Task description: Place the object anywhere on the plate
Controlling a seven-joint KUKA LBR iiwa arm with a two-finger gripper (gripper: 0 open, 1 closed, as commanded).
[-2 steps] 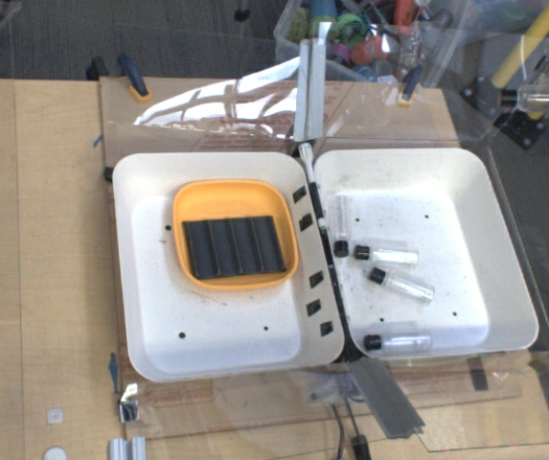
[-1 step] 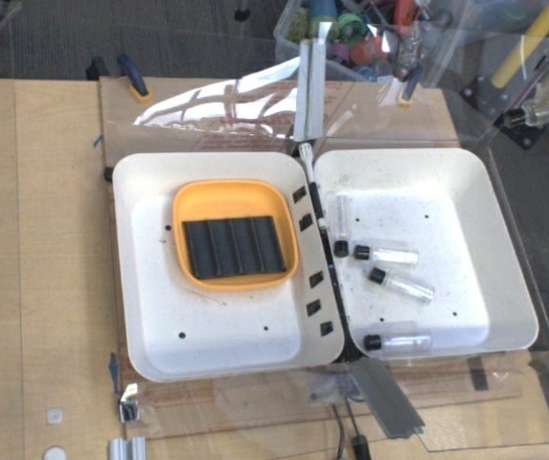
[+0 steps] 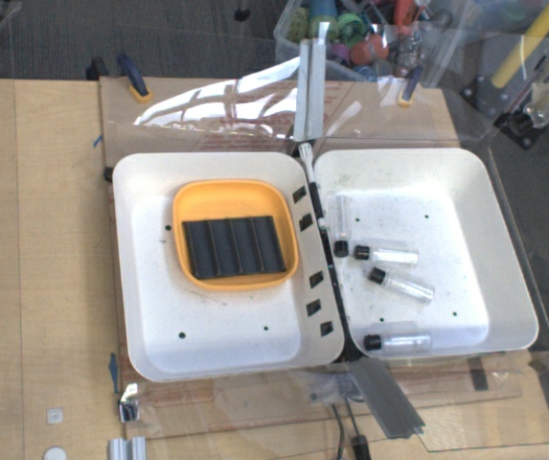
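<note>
Two shallow white bins stand side by side on the wooden bench. The left white bin holds an orange square plate with a black ribbed rectangular block on it. In the right white bin lie four clear plastic tubes with black caps, apart from each other.

a lab, probably robotics: two white bins clamped on a wooden bench, clear tub of toys behind.
</note>
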